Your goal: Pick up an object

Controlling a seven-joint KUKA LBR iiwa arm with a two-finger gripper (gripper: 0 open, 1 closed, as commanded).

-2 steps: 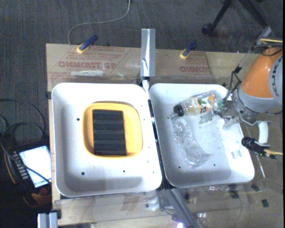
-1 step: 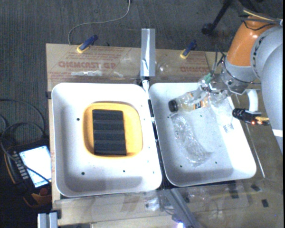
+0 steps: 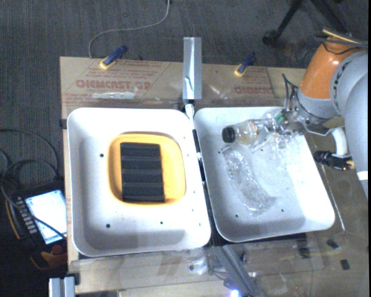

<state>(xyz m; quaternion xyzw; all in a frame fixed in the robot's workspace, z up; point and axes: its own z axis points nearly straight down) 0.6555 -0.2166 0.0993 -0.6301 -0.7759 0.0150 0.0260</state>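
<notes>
A clear plastic bottle (image 3: 255, 129) with a black cap lies on its side near the back of the right bin (image 3: 315, 209), cap pointing left. My gripper (image 3: 289, 120) is at the bottle's right end, low over the bin's back right corner, touching or nearly touching the bottle's base. Crumpled clear plastic (image 3: 248, 181) lies in the middle of the same bin. In the left bin (image 3: 86, 228) a yellow tray-like object (image 3: 114, 166) holds a black ribbed block (image 3: 142, 172).
The grey arm with its orange band (image 3: 321, 73) reaches in over the right bin's back right corner. A raised divider (image 3: 198, 159) separates the two bins. Two clamps (image 3: 113, 55) sit on the cardboard behind the bins.
</notes>
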